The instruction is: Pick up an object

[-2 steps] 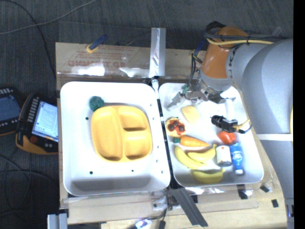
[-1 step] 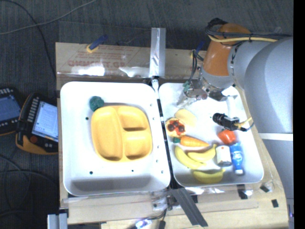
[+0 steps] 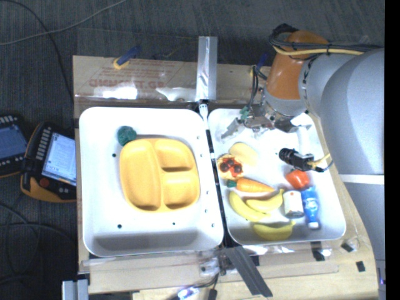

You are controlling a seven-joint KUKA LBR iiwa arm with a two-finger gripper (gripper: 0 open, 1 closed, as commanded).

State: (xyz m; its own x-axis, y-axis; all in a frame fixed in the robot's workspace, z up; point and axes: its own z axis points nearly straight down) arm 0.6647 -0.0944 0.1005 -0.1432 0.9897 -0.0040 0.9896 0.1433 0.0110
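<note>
banana | yellow, curved | flat, right bin, beside carrot

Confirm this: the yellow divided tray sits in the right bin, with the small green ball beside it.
Not quite. The camera view shows the yellow divided tray in the left bin, not the right one. The small green ball does lie beside it, at its upper left corner.

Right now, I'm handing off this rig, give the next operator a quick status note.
Gripper: over the far corner of the right bin, nothing seen between its fingers.
Right bin holds two bananas, a carrot, a tomato, a small blue bottle and a white can.
Left bin holds a yellow divided tray and a green ball.
Done: nothing lifted yet.
Left: grasp and lift one object.
</note>
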